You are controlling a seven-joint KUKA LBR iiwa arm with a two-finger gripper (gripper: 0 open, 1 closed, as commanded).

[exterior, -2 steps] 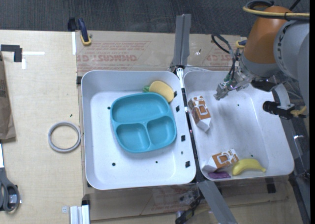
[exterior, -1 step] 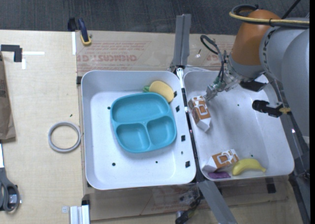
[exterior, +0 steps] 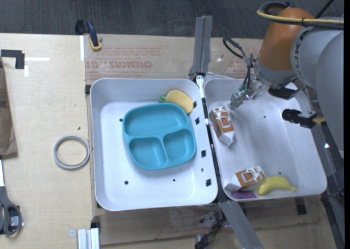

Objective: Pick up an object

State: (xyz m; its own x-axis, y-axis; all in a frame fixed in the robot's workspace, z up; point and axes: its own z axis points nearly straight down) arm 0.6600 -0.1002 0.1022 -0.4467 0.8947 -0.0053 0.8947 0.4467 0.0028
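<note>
- Arm (exterior: 306, 45) reaches in from the right, over the back of the right bin (exterior: 273, 133).
- Claw (exterior: 239, 100) hangs low near the bin's back left corner; cannot tell whether it is released or clenched. Nothing is visible between its tips.
- Nearest object: orange-and-white carton (exterior: 222, 124), lying against the bin's left wall, just beside and in front of the claw; contact cannot be judged.
- Second small carton (exterior: 250, 177) and a banana (exterior: 276, 185) lie at the bin's front edge, well apart from the claw; something purple (exterior: 243, 193) sits beside them.
- Left bin (exterior: 104, 149) holds a blue divided tray (exterior: 159, 135) and a yellow fruit (exterior: 180, 99) at its back edge.
- Counter (exterior: 44, 105): tape ring (exterior: 71, 151) to the left.
</note>
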